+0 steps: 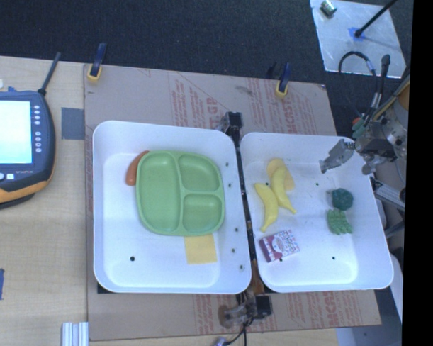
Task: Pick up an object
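I see my gripper (337, 156) over the right bin's (355, 276) upper right corner, carrying nothing; whether it is open I cannot tell. Candidates lie below: dark green piece (342, 199), light green piece (338, 222), two bananas (275, 192), a packet (280, 245). My worry: descending here, I would strike the bin wall or close on air.

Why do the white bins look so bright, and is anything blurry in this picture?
In the camera view, strong overhead light washes out the left bin and right bin, hiding surface detail; the green tray throws a soft shadow to its left; the tool is soft and hard to make out.
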Tool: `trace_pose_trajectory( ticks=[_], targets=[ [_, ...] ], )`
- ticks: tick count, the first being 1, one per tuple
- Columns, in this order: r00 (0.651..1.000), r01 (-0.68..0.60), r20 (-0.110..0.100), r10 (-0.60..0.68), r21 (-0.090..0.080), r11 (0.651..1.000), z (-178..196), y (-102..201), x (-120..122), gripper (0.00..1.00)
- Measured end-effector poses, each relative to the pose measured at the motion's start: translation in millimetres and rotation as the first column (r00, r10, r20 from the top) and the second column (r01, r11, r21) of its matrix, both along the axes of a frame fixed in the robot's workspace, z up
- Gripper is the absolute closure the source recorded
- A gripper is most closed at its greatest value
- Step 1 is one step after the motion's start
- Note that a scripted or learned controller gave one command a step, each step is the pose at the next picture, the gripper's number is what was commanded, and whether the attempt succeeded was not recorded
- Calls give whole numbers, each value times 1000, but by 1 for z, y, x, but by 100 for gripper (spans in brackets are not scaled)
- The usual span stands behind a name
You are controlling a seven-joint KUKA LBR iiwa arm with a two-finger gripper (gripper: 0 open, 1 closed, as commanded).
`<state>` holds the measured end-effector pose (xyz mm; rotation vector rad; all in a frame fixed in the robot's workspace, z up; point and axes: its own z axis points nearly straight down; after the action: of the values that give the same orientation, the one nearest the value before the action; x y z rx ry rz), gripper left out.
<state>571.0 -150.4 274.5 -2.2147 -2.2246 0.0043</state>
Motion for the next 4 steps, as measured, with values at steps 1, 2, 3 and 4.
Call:
trace_pose_trajectory(
  ticks=[1,2,3,4],
  targets=[
    [1000,-2,-2,2,-1,1000,-84,67,16,0],
    [1000,0,-1,0,-2,1000,-160,49,54,0],
    [1000,-2,-3,2,-1,1000,-183,51,61,0],
    [1000,2,1,-2,0,1000,-182,30,85,0]
  ],
)
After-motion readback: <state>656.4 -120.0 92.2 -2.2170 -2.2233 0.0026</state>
